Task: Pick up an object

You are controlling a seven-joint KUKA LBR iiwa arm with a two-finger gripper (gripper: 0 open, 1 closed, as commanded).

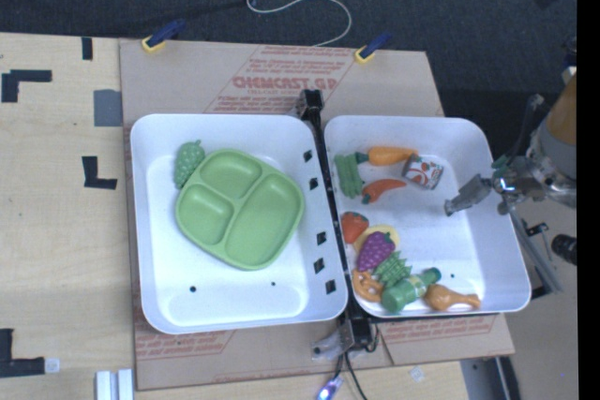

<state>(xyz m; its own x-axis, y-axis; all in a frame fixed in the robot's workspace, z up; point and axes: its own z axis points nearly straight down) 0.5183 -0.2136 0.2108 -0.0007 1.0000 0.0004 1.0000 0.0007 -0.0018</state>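
The right bin (473, 138) holds several toy foods along its left and front sides. An orange carrot (389, 155), a red and white can (423, 171), a green pod (348, 173) and a red-orange pepper (382, 190) lie at the back left. Further forward are a red fruit (353, 225), purple grapes (373, 250), a green leafy piece (393, 268), a green cylinder (409, 289) and an orange gourd (451, 299). My gripper (462, 201) hangs over the right side of this bin, to the right of the can and apart from every toy. Nothing is visibly held.
The left bin (155, 201) carries a green divided plate (239, 209) with a green grape bunch (188, 160) by its back left edge. Black clips (321, 201) line the wall between the bins. A cable (291, 5) runs behind the cardboard sheet.
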